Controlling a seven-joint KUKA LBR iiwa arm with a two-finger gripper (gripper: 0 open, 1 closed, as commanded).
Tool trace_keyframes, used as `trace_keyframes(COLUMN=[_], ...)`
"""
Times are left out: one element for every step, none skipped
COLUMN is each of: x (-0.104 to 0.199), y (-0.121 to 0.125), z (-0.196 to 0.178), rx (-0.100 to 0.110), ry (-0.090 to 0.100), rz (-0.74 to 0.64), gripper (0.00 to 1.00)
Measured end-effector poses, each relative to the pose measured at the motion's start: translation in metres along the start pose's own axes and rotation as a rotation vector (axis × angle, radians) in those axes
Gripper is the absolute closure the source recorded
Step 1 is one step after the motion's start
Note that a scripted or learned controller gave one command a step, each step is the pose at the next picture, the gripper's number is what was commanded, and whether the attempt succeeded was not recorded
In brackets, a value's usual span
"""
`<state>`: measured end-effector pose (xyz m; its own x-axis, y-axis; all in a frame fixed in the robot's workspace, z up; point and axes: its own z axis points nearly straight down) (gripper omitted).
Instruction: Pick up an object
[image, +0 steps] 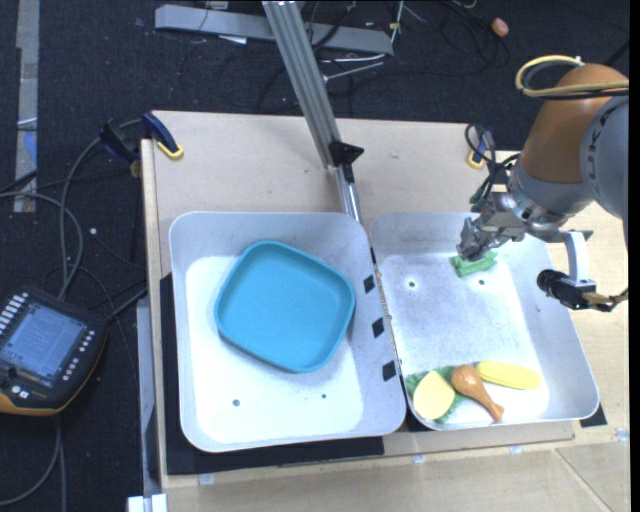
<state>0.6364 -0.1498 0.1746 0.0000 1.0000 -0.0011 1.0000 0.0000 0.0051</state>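
At about two o'clock in the right bin (560, 370), the gripper (474, 246) is down on a small green piece (474, 265) that lies near the far wall. The gripper's tip covers the upper part of the piece, so I cannot tell how the hand stands, or whether it has the piece at all; the piece looks to be flat on the bin floor.

The arm (572, 140) comes in from three o'clock and bends steeply down, which suits a straight vertical reach onto something low and thin. The green piece sits alone, well apart from the other items, so it is probably the easiest target for a program: nothing beside it to knock or to grab by mistake.

At six o'clock of the same bin, three items crowd together against the near wall: a pale yellow slice (433, 396), a brown drumstick-like toy (477, 389) and a yellow oblong (511, 376). They touch or nearly touch, a harder pick.

In the left bin (200, 420) a blue plate (285, 305) lies slightly tilted toward twelve o'clock, far from the gripper.

Judging from this, the pick is at the grasp stage, outcome unknown.
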Motion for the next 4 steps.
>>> trace_keyframes(x=[-0.002, -0.003, 0.055, 0.107], y=[0.009, 0.010, -0.003, -0.021], z=[-0.059, -0.122, -0.115, -0.112], rx=[0.000, -0.001, 0.005, 0.005], ry=[0.000, 0.000, 0.002, 0.002], rz=[0.000, 0.000, -0.005, -0.005], gripper=[1.00, 1.00, 1.00, 1.00])
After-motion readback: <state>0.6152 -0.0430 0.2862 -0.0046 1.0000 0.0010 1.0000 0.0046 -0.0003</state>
